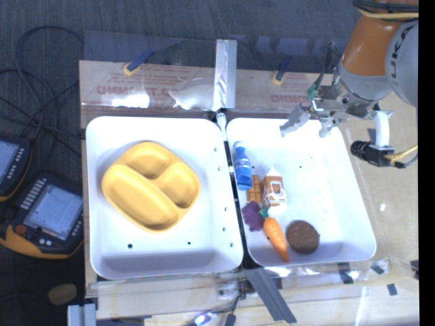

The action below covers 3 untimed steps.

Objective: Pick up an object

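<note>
A view from above of a desk [95,80] carrying two shallow white bins side by side. A grey robot arm [380,39] with an orange band reaches in from the right, and its pincer [312,119] hangs over the far rim of the right bin [333,189], with its two fingers spread apart and nothing between them.

No object is lifted yet. The candidates all lie nearer the camera than the pincer and toward its left, grouped along the right bin's inner wall: a blue bottle [240,165] closest to the pincer, then a small white and orange carton [274,187], a bunch of purple grapes [252,216], an orange carrot [275,238] and a round brown disc [302,237] farthest from it, near the front rim.

The brown disc looks like the easiest choice, since it has bare bin floor on its far and right sides. The bottle, carton, grapes and carrot sit close together or touching, so fingers coming down there would likely knock a neighbour. A good approach would centre the pincer over one item, turn the fingers across its narrow side, and lower straight down before closing.

The left bin [109,250], well away from the pincer beyond the divider, holds one big yellow lumpy shape [149,184], probably too broad for the fingers
</note>
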### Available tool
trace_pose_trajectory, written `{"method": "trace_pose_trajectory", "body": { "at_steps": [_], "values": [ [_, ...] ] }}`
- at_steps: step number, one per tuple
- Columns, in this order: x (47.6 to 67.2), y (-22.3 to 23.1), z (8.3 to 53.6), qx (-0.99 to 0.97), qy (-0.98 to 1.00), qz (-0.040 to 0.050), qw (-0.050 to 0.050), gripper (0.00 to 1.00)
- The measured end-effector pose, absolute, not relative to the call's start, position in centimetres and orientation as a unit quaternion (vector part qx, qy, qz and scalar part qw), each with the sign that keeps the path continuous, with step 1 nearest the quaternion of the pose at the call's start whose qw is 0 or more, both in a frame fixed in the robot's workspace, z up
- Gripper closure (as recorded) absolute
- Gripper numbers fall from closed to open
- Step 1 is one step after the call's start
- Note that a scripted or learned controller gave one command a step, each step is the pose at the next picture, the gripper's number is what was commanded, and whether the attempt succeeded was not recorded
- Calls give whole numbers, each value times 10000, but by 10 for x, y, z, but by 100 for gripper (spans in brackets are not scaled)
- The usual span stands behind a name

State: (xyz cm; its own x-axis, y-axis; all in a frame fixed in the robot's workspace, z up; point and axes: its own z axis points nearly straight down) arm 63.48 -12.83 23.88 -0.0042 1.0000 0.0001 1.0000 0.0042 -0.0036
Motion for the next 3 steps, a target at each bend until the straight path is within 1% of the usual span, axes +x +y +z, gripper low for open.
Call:
{"method": "trace_pose_trajectory", "body": {
  "at_steps": [1, 2, 3],
  "values": [
    [622, -113, 93, -7306, -6828, 13, 10, 0],
    [593, -104, 91, -6900, -7238, -12, -103, 0],
    [594, -100, 99, -6884, -7253, -26, -65, 100]
  ]
}}
